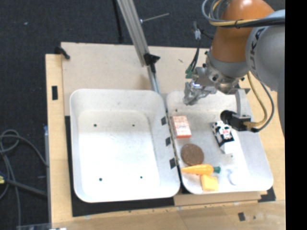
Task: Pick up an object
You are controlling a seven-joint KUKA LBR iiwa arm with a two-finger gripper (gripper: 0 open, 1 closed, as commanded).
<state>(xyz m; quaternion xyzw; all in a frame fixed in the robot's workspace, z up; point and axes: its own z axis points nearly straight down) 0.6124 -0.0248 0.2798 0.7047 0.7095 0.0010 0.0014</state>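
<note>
From my console I cannot tell how my gripper [193,94] is set, hovering at twelve o'clock of the small pink box [181,126], which looks light and stiff, so I'd pinch its long sides
</note>
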